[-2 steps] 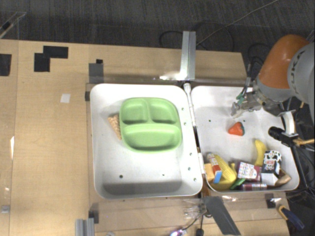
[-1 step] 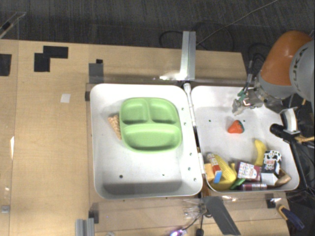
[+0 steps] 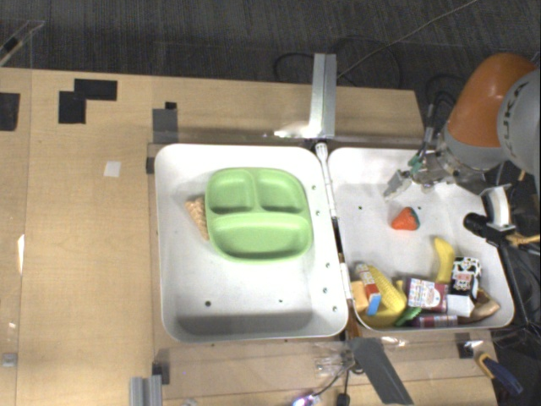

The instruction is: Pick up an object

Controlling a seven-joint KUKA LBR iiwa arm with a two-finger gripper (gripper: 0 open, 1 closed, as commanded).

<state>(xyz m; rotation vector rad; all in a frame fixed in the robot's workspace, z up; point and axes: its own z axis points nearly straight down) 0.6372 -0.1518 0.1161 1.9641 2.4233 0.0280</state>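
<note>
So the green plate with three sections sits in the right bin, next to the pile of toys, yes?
Not quite. The camera view shows the green plate in the left bin, with three sections as you say. The pile of toys lies in the right bin, across the divider from it.

Two white bins on a wooden table, by dark carpet.

The left bin holds a green divided plate near its far edge, with a tan waffle-like piece tucked under the plate's left side. The right bin sits just beside it. Black squares mark the table at its far left corner. A thin cable crosses the carpet.
</note>
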